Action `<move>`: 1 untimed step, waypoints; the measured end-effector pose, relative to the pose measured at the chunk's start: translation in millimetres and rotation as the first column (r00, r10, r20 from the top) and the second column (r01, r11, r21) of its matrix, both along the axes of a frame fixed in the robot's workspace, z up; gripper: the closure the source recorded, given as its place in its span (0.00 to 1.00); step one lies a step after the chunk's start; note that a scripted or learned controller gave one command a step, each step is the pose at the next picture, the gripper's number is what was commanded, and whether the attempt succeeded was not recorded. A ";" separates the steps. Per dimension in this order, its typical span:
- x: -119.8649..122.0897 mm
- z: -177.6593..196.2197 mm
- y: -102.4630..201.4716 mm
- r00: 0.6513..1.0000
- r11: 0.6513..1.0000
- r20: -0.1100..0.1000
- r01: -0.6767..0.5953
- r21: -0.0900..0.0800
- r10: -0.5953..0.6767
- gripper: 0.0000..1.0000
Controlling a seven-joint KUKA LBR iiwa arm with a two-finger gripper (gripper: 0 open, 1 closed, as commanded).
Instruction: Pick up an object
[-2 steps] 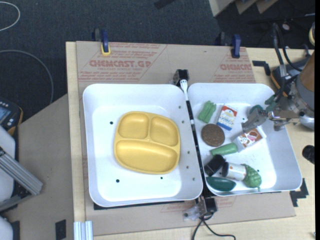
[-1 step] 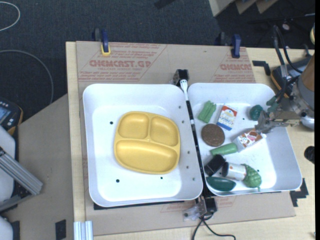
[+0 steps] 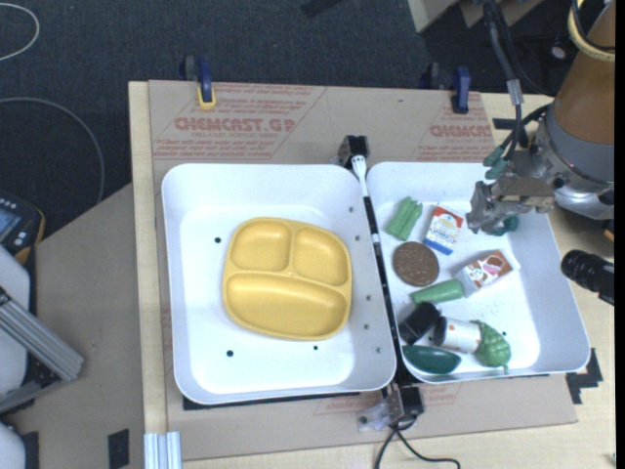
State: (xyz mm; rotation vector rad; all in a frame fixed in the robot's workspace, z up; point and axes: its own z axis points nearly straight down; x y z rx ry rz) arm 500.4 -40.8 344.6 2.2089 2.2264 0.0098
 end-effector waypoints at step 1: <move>129.4 -96.5 11.0 1.000 1.000 -0.005 0.003 -0.002 -0.003 1.00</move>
